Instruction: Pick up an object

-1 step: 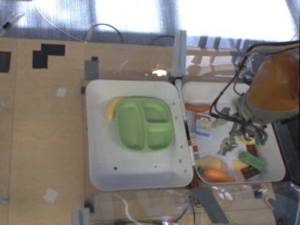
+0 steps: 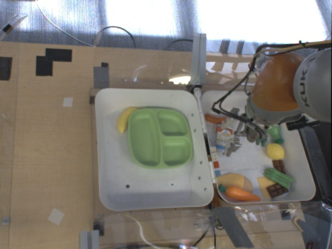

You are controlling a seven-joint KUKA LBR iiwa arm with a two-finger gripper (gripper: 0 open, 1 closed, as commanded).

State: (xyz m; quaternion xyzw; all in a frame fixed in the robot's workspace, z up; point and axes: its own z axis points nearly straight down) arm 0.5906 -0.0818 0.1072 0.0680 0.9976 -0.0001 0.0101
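My gripper (image 2: 234,145) hangs over the left half of the right bin (image 2: 306,191), reaching in from the right below the arm's orange band. It sits just right of a small white and red carton (image 2: 223,136). An orange-red stick (image 2: 214,119) lies further back. To the gripper's right are a green piece (image 2: 274,133) and a yellow lemon (image 2: 275,151). Along the near side lie a carrot (image 2: 242,193), a tan potato-like piece (image 2: 233,180), a green vegetable (image 2: 279,176), a cheese wedge (image 2: 265,183) and two chocolate pieces (image 2: 279,165). Nothing shows between the gripper's tips.
The left bin (image 2: 111,191) holds a green divided plate (image 2: 158,137) with a yellow banana (image 2: 124,119) at its back left edge. A raised divider (image 2: 205,139) separates the two bins. Cables loop above the right bin near the arm's wrist (image 2: 275,84).
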